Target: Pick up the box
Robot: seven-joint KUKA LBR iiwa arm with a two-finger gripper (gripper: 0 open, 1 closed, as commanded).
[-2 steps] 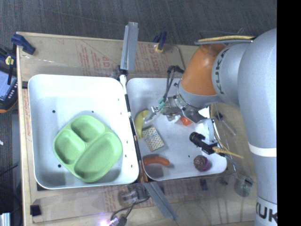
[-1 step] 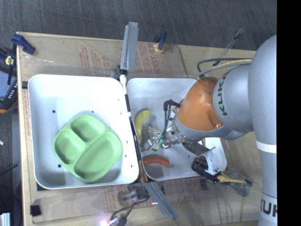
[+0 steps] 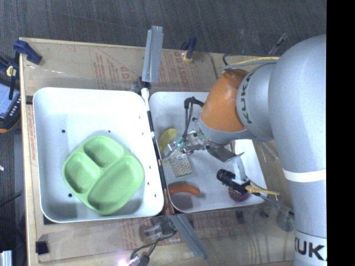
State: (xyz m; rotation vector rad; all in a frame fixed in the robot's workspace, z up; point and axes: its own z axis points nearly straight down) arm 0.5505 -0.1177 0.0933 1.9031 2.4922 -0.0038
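The tool (image 3: 178, 147) hangs low over the right shallow white plastic bin (image 3: 166, 107) on the end of the grey arm with its orange band (image 3: 222, 107), and its metal tip is too small and cluttered here to tell whether it is spread or pressed together. The small speckled pale box (image 3: 181, 164) lies on the bin floor just in front of the tool, close against its tip; whether they touch cannot be told. Just beside the tool, toward the wall between the bins, sits a yellow rounded object (image 3: 167, 136). Beyond the box, nearer the bin's front wall, lies a red-orange sausage-shaped object (image 3: 184, 189), and well off to the arm's side a dark purple rounded object (image 3: 238, 194). Across the dividing wall from the tool, the left shallow white plastic bin (image 3: 55, 115) holds a green three-compartment plastic plate (image 3: 102, 173). Both bins rest on a brown board bench (image 3: 83, 65) printed with faint red marks. Behind the tool a grey metal bar (image 3: 152, 51) and a blue clamp (image 3: 189, 46) stand at the bench's rear edge. Past that edge lies dark grey ribbed floor (image 3: 83, 10).
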